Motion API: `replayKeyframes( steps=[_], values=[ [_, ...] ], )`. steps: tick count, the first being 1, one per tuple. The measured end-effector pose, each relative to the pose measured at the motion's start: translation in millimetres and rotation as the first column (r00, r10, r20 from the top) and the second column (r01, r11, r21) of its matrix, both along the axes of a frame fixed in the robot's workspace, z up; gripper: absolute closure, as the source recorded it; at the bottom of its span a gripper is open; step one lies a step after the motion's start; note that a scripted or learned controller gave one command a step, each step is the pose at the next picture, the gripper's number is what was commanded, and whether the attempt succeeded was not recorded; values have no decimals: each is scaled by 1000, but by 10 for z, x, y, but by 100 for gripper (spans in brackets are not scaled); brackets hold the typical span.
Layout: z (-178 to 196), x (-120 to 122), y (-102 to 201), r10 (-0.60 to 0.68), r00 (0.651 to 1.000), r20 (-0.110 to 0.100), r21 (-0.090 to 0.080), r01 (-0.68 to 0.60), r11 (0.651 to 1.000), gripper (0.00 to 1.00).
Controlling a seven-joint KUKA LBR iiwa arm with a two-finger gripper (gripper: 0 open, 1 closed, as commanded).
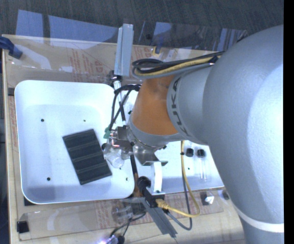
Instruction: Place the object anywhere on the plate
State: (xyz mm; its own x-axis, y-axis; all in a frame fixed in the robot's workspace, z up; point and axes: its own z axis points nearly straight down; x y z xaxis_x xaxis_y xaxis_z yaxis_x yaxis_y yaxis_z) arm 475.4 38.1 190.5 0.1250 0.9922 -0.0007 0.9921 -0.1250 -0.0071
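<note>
A dark, ribbed rectangular plate (87, 156) lies tilted on the floor of the left white bin (45, 100), towards its front right. My gripper (114, 150) hangs over the bin's right side, just beside the plate's right edge. A small pale, glassy shape (115, 161) shows right under the gripper; I cannot tell what it is or whether it is held. The orange band and grey wrist hide everything behind the gripper.
The big grey arm (238, 116) covers most of the right bin (200, 174); a strip of its floor shows near the front. Cables (185, 184) loop down by the wrist. A metal post (123, 47) stands at the bins' back edge.
</note>
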Motion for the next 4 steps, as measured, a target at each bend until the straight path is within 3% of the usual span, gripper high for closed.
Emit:
replayKeyframes(
  steps=[1, 2, 3, 4],
  values=[
    [-431, -13, 657, -388, 922, -3, -3, 388, 922, 100],
    [6, 489, 93, -353, 936, 2, 0, 353, 936, 100],
    [-4, 1518, 308, -356, 934, 0, -2, 356, 934, 100],
    [-723, 1742, 881, -395, 919, 5, 0, 395, 919, 100]
  ],
)
